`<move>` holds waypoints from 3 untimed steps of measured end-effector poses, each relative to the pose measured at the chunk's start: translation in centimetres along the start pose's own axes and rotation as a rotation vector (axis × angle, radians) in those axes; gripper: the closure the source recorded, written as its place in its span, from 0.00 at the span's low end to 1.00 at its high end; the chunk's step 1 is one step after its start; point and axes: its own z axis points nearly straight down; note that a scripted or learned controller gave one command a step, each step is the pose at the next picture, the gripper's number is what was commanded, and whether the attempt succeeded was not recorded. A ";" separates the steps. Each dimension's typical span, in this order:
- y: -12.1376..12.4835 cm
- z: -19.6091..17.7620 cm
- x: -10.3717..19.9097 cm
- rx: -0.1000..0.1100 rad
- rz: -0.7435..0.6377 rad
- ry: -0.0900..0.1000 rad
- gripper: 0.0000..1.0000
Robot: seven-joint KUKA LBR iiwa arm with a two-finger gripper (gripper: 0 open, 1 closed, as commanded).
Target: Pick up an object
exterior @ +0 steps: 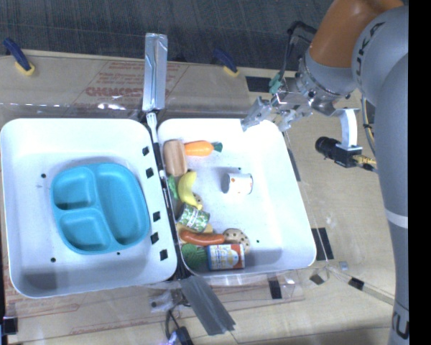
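Bench (330,214) | right bin (287,214): can (225,256), label unreadable | claw (269,115) above rim

Fixed overhead camera, slanted down over bins (287,157)

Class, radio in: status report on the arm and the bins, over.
Gripper above right bin's far rim, holding nothing. Toy food piled along bin's left wall; small white cup lies alone mid-bin. Nothing blocking the cup. Over.

A small white cup (238,183) lies on its side mid-bin. Toy foods (194,214) crowd the right bin's (291,221) left edge.
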 end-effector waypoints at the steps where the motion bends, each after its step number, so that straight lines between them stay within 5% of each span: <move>1: -0.3 14.3 6.2 0.011 -0.113 0.003 0.00; 2: 1.8 17.5 0.0 0.001 -0.177 0.000 0.00; 3: -3.9 17.4 3.8 -0.001 -0.364 0.001 0.00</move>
